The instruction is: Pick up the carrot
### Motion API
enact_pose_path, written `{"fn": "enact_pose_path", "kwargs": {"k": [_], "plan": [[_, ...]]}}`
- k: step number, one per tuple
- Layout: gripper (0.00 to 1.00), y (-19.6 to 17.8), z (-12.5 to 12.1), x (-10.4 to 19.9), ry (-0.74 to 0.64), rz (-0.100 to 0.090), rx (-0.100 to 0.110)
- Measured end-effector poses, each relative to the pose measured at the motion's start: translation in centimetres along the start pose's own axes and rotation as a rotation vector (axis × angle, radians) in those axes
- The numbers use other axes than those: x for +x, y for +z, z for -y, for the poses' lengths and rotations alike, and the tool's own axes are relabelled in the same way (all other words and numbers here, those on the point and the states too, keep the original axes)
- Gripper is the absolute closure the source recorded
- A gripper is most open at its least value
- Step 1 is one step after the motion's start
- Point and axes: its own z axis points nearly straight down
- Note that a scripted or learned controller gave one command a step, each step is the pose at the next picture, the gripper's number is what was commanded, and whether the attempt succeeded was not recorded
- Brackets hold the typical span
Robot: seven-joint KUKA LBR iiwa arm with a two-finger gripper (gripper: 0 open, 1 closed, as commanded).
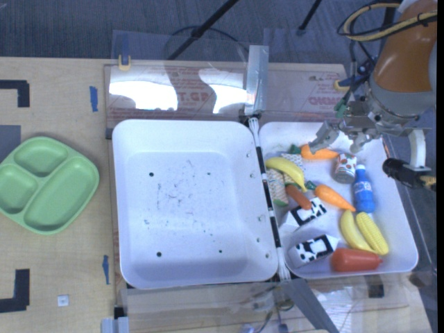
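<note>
Three carrot-like pieces lie in the right bin. One orange carrot rests near the back, a second orange carrot lies mid-bin, and a darker, reddish one sits by the divider. My gripper hangs over the back of this bin, open, its fingers spread apart. The left fingertip is just above the back carrot, touching or nearly so. Nothing is between the fingers.
Around the carrots are a banana, a small can, a blue bottle, two yellow pieces, a red piece and two black-and-white toys. The left bin is beside it. A green divided plate lies far left.
</note>
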Motion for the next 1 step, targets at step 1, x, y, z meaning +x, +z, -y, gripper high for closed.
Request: {"fn": "enact_pose_path", "kwargs": {"k": [1], "plan": [[0.00,7.21,-4.57,-1.75,-0.029,0.001,-0.002]]}}
